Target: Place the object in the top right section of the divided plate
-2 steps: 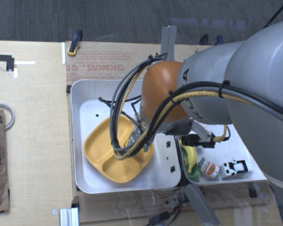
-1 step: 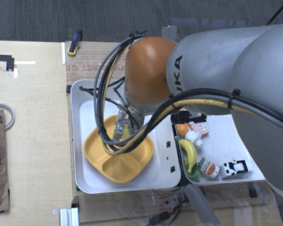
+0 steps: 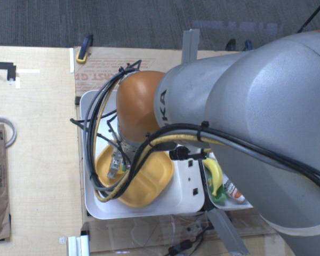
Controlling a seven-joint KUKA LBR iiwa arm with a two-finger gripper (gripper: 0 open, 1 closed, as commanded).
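Low in the middle of the frame: the yellow divided plate [image 3: 144, 183] lies in the left white bin [image 3: 96, 209], much of it under my arm [image 3: 245, 116] and its black and yellow cables [image 3: 149, 143].

Arm: it comes in from the right and covers most of both bins; the orange band [image 3: 138, 103] sits just above the plate.

Gripper: I see it [image 3: 116, 165] below the orange band, hanging over the left part of the plate, with cables looped round it.

Jaws: I cannot tell how they stand; wrist and cables hide them, so I will not claim a grasp.

Object: I cannot say which thing it is. A small pale piece shows at the gripper, too blurred to name.

Other candidates: a banana [image 3: 213, 176] and a green thing [image 3: 218, 196] lie in the right bin [image 3: 232, 204], low and right of centre, beside a small bottle with a red end [image 3: 236, 192].

Handling, as I judge it: these look like light toy foods, smooth and a little slippery. I would take the banana across its middle, where it is narrowest, with gentle pressure.

Plate: likely light plastic; a hard push could make it slide in the bin.

Target section: mostly hidden under the wrist, so I cannot check whether anything lies there.
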